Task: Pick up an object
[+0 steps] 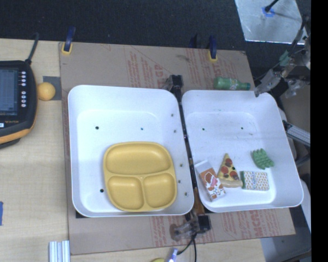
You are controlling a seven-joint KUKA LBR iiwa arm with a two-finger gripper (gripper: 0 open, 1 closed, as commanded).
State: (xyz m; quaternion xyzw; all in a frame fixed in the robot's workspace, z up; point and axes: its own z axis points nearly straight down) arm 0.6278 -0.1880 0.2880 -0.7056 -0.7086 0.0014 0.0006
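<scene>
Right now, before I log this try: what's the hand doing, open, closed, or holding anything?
Hand: at the right bin's far right corner, nothing seen in it; open or closed cannot be told.

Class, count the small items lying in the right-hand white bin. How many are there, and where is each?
4, all near the right bin's front edge: a small carton at front left, a pizza slice beside it, a patterned packet to its right, and a green piece behind that.
</scene>
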